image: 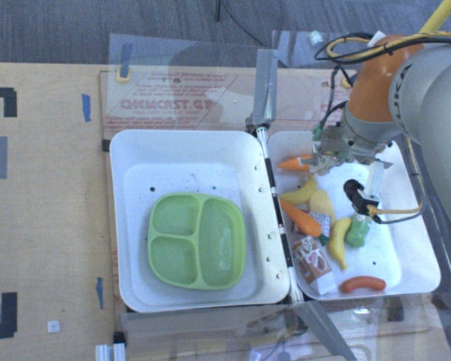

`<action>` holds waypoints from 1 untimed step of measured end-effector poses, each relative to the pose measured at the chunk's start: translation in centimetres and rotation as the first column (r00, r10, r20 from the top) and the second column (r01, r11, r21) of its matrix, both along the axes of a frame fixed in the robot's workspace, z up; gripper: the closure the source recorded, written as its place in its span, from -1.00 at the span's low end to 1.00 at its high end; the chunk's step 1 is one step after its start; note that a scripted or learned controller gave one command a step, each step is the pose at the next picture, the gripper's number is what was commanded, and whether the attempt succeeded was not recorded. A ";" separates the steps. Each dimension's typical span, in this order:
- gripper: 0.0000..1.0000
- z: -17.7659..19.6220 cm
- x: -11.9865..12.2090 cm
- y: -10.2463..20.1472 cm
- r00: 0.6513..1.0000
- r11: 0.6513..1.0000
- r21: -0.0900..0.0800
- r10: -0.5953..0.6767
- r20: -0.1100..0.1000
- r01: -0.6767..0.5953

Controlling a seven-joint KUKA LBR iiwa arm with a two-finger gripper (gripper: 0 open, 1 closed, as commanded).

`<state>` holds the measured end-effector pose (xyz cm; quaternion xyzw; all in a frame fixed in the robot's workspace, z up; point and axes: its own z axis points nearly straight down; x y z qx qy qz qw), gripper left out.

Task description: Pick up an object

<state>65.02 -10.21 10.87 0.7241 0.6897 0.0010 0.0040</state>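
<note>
Camera view: a slanted look down on a pale wooden surface (pixel 45 224) with two shallow white bins side by side.
Left bin (pixel 180 145): it holds one green divided plate (pixel 198 241), lying flat toward the near side, with three compartments.
Right bin (pixel 406 254): it holds a scatter of toy food, mostly along its left half.
Arm (pixel 432 89): grey, with an orange band (pixel 376 81) above the wrist; it reaches in from the right over the far end of the right bin.
Gripper (pixel 323 160): low over the far left part of the right bin; whether it is apart or together cannot be told from this angle, and nothing is seen clamped in it.
Small carrot (pixel 292 163): just beside the gripper on its left, lying crosswise near the bin's far left corner.
Yellow piece (pixel 307 194): below the small carrot, close to the gripper.
Large carrot (pixel 301 219): lying at a slant by the left wall, just below the yellow piece.
Banana (pixel 338 241): near the middle of the bin, running toward the near side.
Green piece (pixel 357 233): touching or just beside the banana on its right.
Brown and white packet (pixel 313 260): at the near left, below the large carrot.
Red sausage (pixel 362 283): lying alone by the near wall, apart from the gripper.
Behind the bins: a clear sheet with red print (pixel 165 100) lies on the surface.
</note>
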 end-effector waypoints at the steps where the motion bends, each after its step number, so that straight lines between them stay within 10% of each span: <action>1: -1.00 0.1 0.1 0.0 1.000 1.000 0.000 0.000 0.003 0.000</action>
